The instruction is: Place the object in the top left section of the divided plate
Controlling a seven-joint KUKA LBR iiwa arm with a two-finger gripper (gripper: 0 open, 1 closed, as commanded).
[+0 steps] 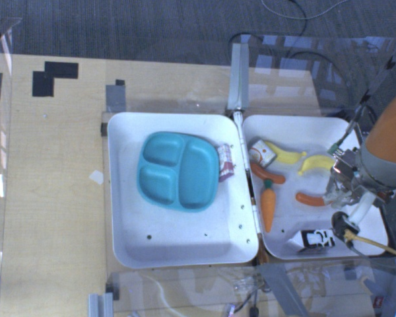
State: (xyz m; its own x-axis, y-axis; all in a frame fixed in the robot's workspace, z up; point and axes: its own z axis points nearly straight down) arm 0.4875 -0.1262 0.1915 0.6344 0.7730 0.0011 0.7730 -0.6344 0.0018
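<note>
Step in hand looks like the pick, not yet done: arm (389, 144) sits at 3 o'clock over the right bin (287, 240), gripper (340, 190) low near the bin's right side, just beside the right end of a sausage (309, 199). Can't tell if the pincer is open or closed, and nothing is visibly held. Which item is the object is unclear; candidates all lie in the right bin: banana (287, 156) at 12, a second yellow piece (315, 164) next to it, a small box (261, 153) at 11, a second sausage (266, 174) left of center, carrot (268, 203) at 8, a black-and-white thing (317, 239) at 5. Likeliest target is the sausage by the gripper: short, orange-red, lying flat, smooth, probably rolls. Plate (179, 170) is blue, three sections, centered in the left bin (178, 246), nothing in it; a wrapper (226, 162) touches its 3 o'clock edge. Next move calls for a secure grasp, a lift, and a carry across the divider to the plate's 10 o'clock section.
</note>
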